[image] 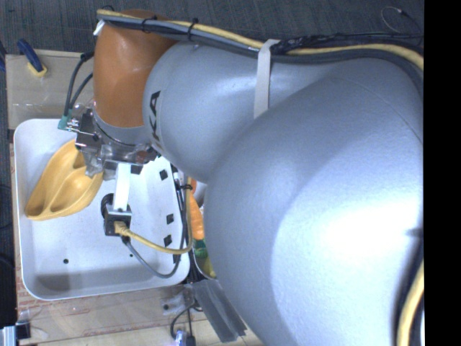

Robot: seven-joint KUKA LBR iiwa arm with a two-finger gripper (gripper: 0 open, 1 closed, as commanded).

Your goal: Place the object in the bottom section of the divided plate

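Huge grey arm (310,193) hogs most of the camera view, coming in from the right, with its orange band (122,63) up top over the left white bin (43,272). Below the band the wrist sits low over the yellow divided plate (57,186), which lies tilted in the bin's left part, and covers the plate's right edge. Can't tell how the jaws stand, the wrist hides them. An orange carrot-like object with a green end (195,225) peeks out beside the arm at the bin's right edge. Blue-and-yellow clamp (30,56) sits on the wooden worktop (43,85), upper left.
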